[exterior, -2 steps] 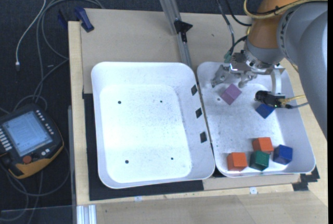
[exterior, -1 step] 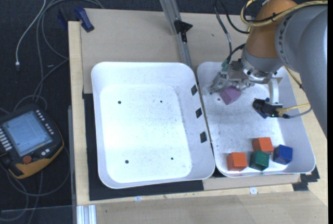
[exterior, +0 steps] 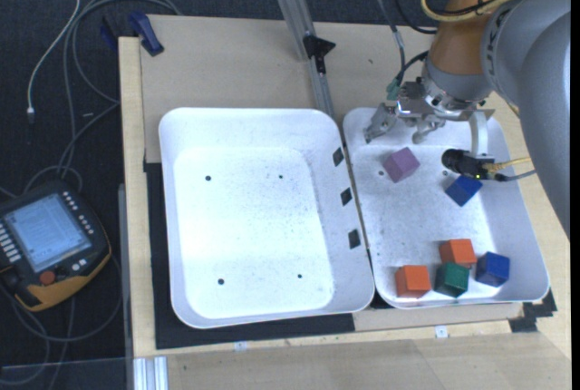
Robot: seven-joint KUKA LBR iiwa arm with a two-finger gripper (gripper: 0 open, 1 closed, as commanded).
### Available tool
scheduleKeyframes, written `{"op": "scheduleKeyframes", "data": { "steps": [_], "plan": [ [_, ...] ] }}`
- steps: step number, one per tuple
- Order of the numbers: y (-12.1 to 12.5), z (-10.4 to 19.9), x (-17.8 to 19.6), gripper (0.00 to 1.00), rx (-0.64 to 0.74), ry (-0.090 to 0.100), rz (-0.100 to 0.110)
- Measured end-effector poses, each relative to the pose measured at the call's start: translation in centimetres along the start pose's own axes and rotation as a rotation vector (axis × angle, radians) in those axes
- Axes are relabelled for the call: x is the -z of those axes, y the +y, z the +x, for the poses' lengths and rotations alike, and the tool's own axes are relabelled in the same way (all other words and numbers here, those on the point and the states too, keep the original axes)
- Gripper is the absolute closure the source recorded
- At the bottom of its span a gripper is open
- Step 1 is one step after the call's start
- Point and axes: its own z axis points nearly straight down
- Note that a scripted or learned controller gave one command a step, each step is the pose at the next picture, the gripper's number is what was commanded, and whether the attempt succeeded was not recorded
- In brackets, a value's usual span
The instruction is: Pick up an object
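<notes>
**Purple cube just below the gripper**

Purple cube (exterior: 401,165) rests in the right bin (exterior: 521,225), directly below the gripper (exterior: 399,131), whose fingers hang spread and empty. The blue cube (exterior: 463,190) lies farther right.

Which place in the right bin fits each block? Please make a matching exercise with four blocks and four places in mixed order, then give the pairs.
Blocks:
1. purple block
2. green block
3. lone blue block
4. left orange block

Places:
A. far left of the row along the near edge
B. near the right wall, about halfway up the bin
C. upper part of the bin, just below the pincer
D. in the near row, below the other orange block

Pairs: 1-C, 2-D, 3-B, 4-A
</notes>
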Motion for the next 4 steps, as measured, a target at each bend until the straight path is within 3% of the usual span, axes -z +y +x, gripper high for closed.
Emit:
{"op": "scheduleKeyframes", "data": {
  "steps": [1, 2, 3, 4],
  "plan": [
    [-3.3, -1.0, -3.2, 0.0, -0.004, 0.001, 0.013],
    [-5.2, -6.3, 10.2, 0.0, -0.005, -0.004, -0.005],
    [-7.3, -7.2, 7.6, 0.0, -0.004, 0.001, 0.01],
    [-1.4, -6.2, 16.0, 0.0, 0.002, -0.003, -0.008]
  ]
}}
